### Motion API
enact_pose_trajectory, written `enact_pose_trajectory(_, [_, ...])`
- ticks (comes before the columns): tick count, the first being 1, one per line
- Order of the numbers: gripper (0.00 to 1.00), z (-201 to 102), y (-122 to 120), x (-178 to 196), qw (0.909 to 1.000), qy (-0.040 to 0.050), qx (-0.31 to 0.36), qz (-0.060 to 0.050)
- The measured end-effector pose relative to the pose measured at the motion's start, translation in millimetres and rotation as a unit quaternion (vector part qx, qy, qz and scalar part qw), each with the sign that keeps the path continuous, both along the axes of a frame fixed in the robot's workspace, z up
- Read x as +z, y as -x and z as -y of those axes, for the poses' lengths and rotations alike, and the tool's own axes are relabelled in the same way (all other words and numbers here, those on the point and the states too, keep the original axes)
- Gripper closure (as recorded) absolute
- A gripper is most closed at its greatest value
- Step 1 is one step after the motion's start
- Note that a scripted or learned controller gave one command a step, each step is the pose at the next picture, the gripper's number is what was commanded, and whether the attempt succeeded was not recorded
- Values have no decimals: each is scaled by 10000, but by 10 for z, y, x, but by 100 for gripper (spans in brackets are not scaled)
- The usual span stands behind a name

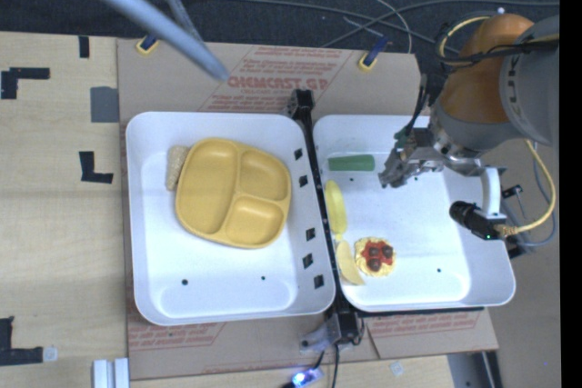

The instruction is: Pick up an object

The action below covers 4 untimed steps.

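Right bin [455, 286], near edge: pizza toy [375, 256], banana slice [346, 263]. Farther back, green block [351, 163]. Gripper [398, 170] hovers beside block; grip state: cannot tell. Advise centring over block, descending vertically before closing.

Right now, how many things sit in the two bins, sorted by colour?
Yellow: 3, the divided plate, a slim piece by the divider, a wedge below it
Green: 1, the block
Tan: 1, the piece half under the plate
Red-topped: 1, the round item
Total: 6
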<state>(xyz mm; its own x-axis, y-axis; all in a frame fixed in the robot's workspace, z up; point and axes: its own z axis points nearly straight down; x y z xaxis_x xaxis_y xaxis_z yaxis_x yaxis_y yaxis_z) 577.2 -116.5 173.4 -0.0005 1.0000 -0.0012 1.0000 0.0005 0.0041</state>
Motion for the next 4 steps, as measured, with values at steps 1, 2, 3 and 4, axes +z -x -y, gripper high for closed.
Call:
enact_pose_trajectory(1, [100,-100,-27,487,10000,-4,9,0])
enact_pose_trajectory(2, [100,-63,14,936,10000,-1,2,0])
enact_pose_trajectory(3, [100,-672,177,835,10000,-10,27,-30])
enact_pose_trajectory(4, [100,-1163,331,862,10000,-11,27,-32])
